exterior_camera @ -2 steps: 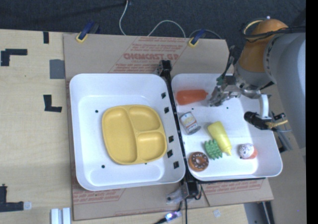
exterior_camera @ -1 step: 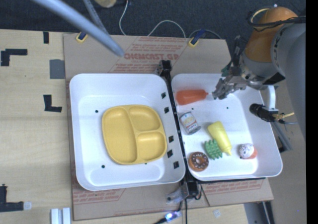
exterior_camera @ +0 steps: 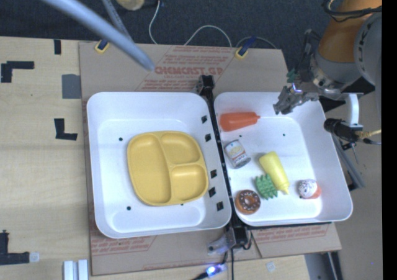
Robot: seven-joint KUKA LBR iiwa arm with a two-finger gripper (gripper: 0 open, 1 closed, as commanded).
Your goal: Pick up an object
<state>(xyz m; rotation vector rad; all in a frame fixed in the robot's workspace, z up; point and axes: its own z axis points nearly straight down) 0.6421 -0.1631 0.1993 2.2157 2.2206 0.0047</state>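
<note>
Wooden bench with black tape marks, carrying a cardboard sheet (exterior_camera: 186, 67) printed in red, partly legible as "CHEMCAST"; two white bins side by side on it.

Right bin (exterior_camera: 332, 207), six items, near to far:
- one donut (exterior_camera: 247, 201), chocolate-iced, at the near edge
- one green spiky toy (exterior_camera: 267, 187), just beside the donut
- one round red-and-white ball (exterior_camera: 307, 189), near the right wall
- one yellow bottle (exterior_camera: 274, 171), touching the green toy
- one small can (exterior_camera: 236, 153), label unreadable
- one orange carrot (exterior_camera: 238, 120), lying by the far wall

Left bin (exterior_camera: 102, 148): one yellow tray (exterior_camera: 166, 167), three compartments, nothing in them.

Gripper (exterior_camera: 286, 102): over the right bin's far edge, right of the carrot; whether wide or narrow cannot be told.
</note>
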